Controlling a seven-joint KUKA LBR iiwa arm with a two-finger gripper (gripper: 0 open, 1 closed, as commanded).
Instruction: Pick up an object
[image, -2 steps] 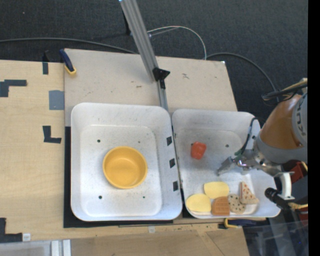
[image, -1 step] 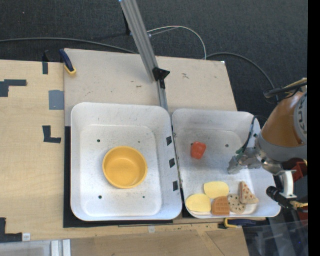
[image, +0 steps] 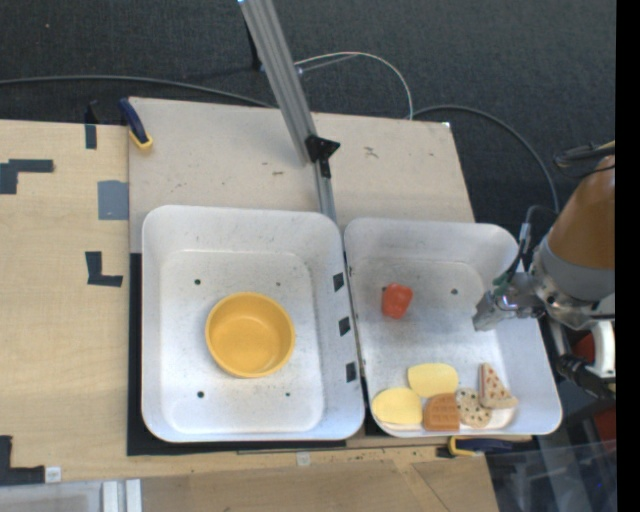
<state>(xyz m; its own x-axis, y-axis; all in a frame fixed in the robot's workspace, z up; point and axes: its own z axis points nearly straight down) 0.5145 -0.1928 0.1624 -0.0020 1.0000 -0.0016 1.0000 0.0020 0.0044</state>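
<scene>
Counter bearing two white bins; arm reaching in over the right bin (image: 455, 245).
Pincer (image: 492, 310) is hovering at the right wall, grip state unclear; red object (image: 397, 300) is lying to its left, apart.

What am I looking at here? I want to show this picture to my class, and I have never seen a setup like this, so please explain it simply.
This is one photo from a camera fixed above a workbench, looking down at a slant. The grey shape with an orange band at the right is a robot arm, and its gripper, the small two-finger hand, sits over the right edge of the right bin. Nothing shows between its fingers, so it holds nothing.

Two shallow white bins sit side by side. The left bin holds a yellow bowl. The right one holds a small red object near its middle and, along its near edge, a cluster of toy-like food pieces, yellow, orange and tan. The robot's job is to pick one object up.
</scene>
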